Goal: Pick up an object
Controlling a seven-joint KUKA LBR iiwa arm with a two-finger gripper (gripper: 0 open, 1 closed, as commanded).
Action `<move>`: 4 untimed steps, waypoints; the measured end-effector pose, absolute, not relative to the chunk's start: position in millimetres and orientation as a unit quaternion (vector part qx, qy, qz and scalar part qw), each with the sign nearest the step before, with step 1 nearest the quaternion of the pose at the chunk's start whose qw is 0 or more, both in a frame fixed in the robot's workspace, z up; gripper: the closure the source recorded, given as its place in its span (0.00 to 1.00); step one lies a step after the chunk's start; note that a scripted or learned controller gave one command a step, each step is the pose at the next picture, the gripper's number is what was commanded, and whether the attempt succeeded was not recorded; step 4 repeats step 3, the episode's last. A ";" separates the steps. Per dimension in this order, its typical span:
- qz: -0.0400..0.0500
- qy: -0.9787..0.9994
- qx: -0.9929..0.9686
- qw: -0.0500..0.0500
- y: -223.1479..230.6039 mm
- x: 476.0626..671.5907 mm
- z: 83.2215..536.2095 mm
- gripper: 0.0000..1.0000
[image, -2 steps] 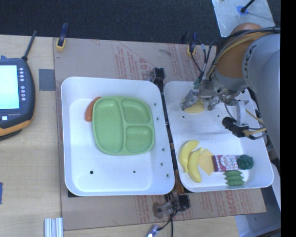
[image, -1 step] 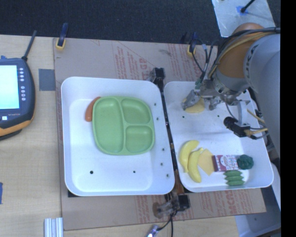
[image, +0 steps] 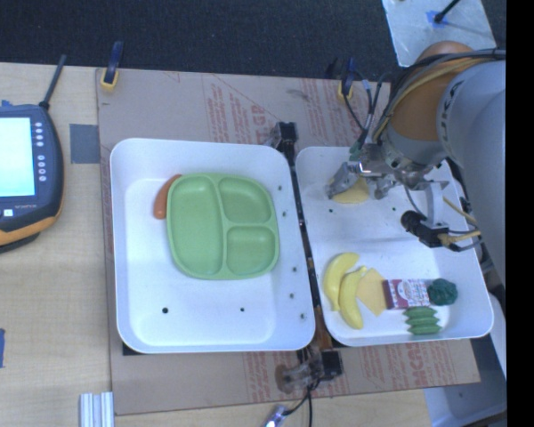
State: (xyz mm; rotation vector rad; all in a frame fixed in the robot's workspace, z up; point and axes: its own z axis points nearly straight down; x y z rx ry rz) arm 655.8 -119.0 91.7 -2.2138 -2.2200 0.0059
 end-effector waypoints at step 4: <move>0.002 -0.708 -0.706 0.003 -121.4 655.9 91.9 0.00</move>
